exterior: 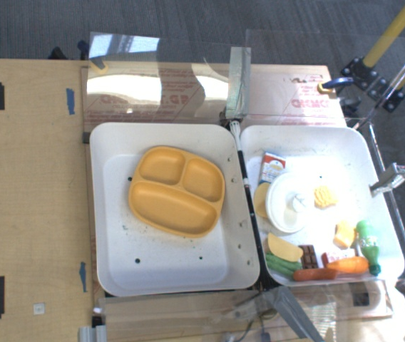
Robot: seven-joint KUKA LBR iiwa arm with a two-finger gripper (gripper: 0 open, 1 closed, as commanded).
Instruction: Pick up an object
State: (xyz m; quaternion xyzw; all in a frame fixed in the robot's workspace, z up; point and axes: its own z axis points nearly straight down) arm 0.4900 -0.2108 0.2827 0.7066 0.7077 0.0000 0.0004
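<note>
From above, the counter [31, 191] carries two shallow white bins side by side; the left bin [110, 262] holds an orange divided plate [177, 190], three compartments, lying flat near the bin's middle; the right bin [352, 148] holds the small things: a white round lid [291, 204] near its centre, a small red-and-white carton [272, 168] just beyond it, a yellow ridged piece [324, 197] beside the lid, and along the near edge a yellow wedge [284, 247], a green pod [282, 264], a dark brown block [309, 255], an orange carrot [348, 265] and a green bottle [367, 244]; the pincer's state I cannot tell.
</note>
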